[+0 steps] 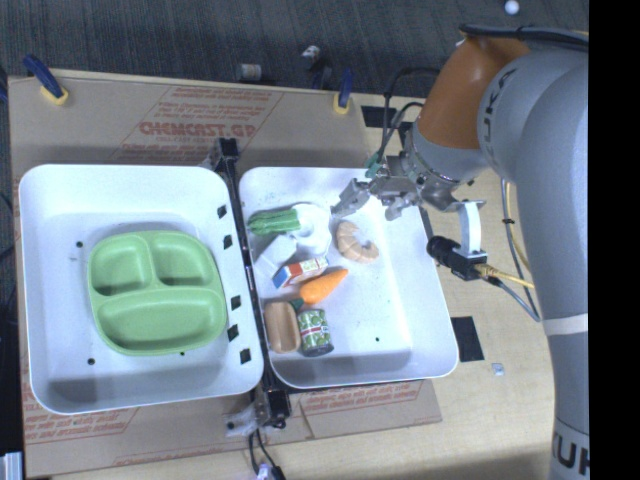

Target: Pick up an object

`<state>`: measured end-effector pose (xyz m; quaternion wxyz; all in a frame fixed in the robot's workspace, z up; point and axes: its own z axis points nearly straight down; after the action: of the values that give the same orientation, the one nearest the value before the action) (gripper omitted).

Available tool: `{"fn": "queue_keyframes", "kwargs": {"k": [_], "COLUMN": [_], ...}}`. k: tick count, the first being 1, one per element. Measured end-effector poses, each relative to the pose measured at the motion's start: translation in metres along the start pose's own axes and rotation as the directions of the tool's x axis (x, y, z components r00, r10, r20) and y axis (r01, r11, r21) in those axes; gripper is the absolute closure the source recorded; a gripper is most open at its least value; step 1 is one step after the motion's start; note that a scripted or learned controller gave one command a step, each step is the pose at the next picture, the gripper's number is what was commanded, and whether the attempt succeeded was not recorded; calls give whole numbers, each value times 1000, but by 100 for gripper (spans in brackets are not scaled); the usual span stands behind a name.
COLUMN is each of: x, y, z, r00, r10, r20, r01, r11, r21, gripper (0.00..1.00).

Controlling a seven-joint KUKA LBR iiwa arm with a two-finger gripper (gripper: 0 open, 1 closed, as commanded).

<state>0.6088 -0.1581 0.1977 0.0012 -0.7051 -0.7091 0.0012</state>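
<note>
White plastic makes up both shallow bins, and the gripper (372, 196) hangs over the far side of the right bin (400, 318), reaching in from the right on a grey arm (540, 108) with an orange band above the wrist. Two metal fingers splay outward with a clear gap between them and nothing in that gap, so the tool is spread apart and empty. Just below and in front of the tool lies a tan ring that looks like a doughnut (357, 241), the nearest thing to it and my guess at the likeliest target. Further toward the front edge and to the left of the tool, the other objects crowd together along the bin's inner wall: an orange carrot (325, 285), a small red, white and blue carton (298, 272), a green vegetable shape (274, 221) resting against something white, a bun-like piece (281, 326), and a small green can (314, 332). They are bunched as loose things are when tipped in, several touching. Well away to the left, the other bin (60, 368) holds a green divided tray (157, 290), probably a drop-off spot. The white item under the green shape is too washed out to name, and the can's label is unreadable.
</note>
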Motion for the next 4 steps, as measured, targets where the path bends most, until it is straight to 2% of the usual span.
{"fn": "queue_keyframes", "kwargs": {"k": [1,2,3,4], "x": [7,6,-9,-12], "y": [-48,-47,-132,-132], "z": [101,90,-1,-7], "r00": [1000,1000,1000,1000], "r10": [-1,-5,2,1], "r20": [-1,1,0,1], "r01": [1,5,-2,-1], "r11": [1000,1000,1000,1000], "r21": [3,1,-3,-3], "gripper": [0,100,100,100]}}
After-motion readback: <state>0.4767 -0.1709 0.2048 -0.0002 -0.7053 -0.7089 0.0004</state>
